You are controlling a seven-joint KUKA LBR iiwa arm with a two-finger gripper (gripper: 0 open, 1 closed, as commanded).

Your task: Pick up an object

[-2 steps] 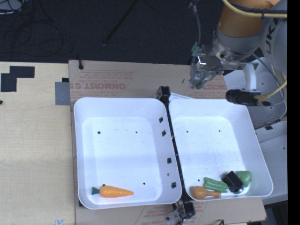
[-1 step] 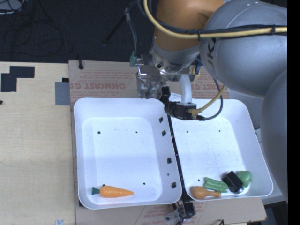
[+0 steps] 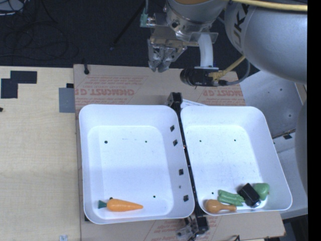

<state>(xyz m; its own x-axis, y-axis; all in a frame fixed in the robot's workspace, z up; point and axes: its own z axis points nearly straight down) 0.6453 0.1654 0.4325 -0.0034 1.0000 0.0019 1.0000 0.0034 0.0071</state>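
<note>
An orange toy carrot [image 3: 124,205] with a green top lies at the near edge of the left bin [image 3: 90,134]. In the right bin [image 3: 261,134], at its near right corner, sit a green bean pod [image 3: 230,197], a black block [image 3: 249,194], a green piece [image 3: 261,189] and an orange-brown pear-shaped toy [image 3: 218,206], all close together. My gripper [image 3: 161,64] hangs high above the bench behind the far edge of the bins, over the cardboard, far from every object. Its fingers point down close together with nothing between them.
A black divider clamp [image 3: 179,149] runs between the two bins. Cardboard [image 3: 125,87] lies under the bins, on a light wooden bench [image 3: 35,149]. Cables and a black fitting [image 3: 198,77] sit behind the right bin. The grey arm [image 3: 271,24] takes up the upper right.
</note>
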